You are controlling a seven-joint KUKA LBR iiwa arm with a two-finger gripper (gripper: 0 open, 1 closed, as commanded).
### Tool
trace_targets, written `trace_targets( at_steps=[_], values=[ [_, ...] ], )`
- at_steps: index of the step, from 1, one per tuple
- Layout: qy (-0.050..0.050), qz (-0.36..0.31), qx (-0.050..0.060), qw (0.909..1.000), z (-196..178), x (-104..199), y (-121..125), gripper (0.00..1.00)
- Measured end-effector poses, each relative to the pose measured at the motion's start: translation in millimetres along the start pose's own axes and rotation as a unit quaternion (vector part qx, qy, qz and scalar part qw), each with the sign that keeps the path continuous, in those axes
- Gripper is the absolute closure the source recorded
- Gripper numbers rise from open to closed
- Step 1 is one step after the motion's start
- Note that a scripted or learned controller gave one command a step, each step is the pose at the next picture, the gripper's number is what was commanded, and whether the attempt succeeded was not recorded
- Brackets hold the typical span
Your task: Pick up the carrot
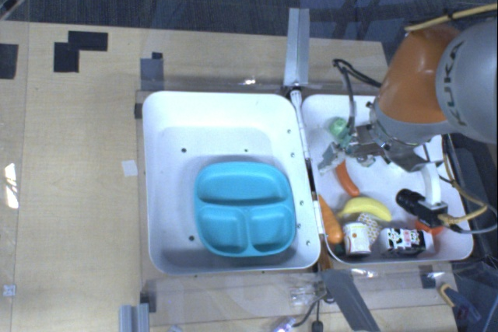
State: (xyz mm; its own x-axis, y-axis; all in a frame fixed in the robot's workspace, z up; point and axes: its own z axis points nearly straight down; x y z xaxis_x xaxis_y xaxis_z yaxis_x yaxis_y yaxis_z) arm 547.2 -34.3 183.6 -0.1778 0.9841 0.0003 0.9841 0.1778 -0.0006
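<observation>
Camera view puts the jaws (pixel 336 155) low in the right bin (pixel 459 249), near its left wall; whether they stand open or closed I cannot tell, and nothing shows between them. Just below lies an orange carrot-like piece (pixel 347 179), slanted, probably where the descent is aimed. A second orange one, the carrot (pixel 331 223), leans along the divider wall, which would crowd a grasp there. Near by sit a banana (pixel 367 207), a small cup (pixel 358 238), a black-and-white carton (pixel 405 240) and a green item (pixel 338 126). Open room lies mostly upward. The left bin (pixel 167 167) holds a blue tray (pixel 243 207) on the desk (pixel 70 190).
</observation>
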Motion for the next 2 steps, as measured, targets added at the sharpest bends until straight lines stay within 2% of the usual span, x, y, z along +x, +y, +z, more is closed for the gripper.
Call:
trace_targets(
  at_steps=[1, 2],
  values=[
    [-0.001, 0.162, -0.001, 0.9867, -20, -92, 18, 0.0],
    [0.0, 0.163, 0.0, 0.9867, 0, 1, 0, 0.0]
  ],
)
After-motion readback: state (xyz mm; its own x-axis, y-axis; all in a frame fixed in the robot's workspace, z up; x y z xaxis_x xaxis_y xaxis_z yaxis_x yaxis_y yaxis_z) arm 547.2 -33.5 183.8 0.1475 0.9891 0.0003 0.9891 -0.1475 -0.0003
